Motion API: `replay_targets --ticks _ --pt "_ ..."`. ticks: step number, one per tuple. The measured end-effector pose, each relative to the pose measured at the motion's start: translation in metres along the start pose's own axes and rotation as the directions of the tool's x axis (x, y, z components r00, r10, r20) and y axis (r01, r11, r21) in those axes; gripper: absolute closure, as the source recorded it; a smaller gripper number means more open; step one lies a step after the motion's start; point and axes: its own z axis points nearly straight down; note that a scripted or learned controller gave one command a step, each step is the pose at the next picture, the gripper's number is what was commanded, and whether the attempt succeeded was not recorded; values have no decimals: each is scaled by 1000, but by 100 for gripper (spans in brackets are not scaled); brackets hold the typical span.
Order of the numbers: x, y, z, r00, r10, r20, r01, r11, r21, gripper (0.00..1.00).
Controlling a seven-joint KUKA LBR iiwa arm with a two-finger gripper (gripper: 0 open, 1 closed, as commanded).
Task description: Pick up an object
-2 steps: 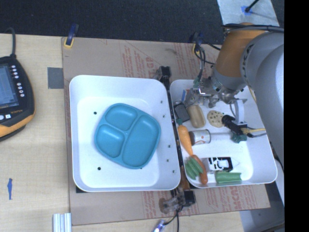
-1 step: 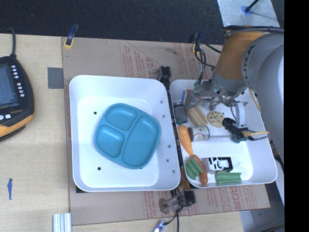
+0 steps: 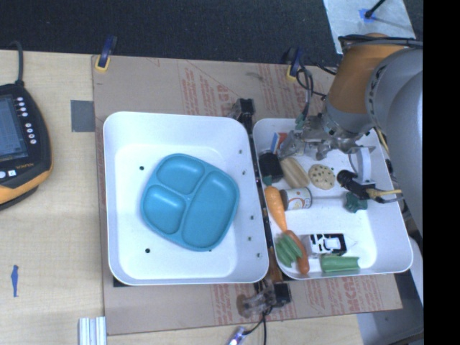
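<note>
blue plate [image 3: 190, 201], gripper [image 3: 310, 144] over right bin [image 3: 388, 246]

Plate [image 3: 190, 201] in left bin [image 3: 122, 139]

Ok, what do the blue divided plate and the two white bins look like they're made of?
The blue three-compartment plate looks like moulded plastic with a matte finish: uniform colour, rounded ridges, soft dull shading. The two shallow white bins, left and right, also look like plastic, smooth and slightly glossy, with rounded corners and thin rolled rims; thin coated metal can't be ruled out.
</note>
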Motion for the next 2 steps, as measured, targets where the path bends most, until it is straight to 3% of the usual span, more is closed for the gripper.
replay_targets --ticks 1,2 --pt "15 -54 0 1000 0 5 0 1000 0 0" --pt "14 -54 -11 1000 -2 7 2 1000 2 100"
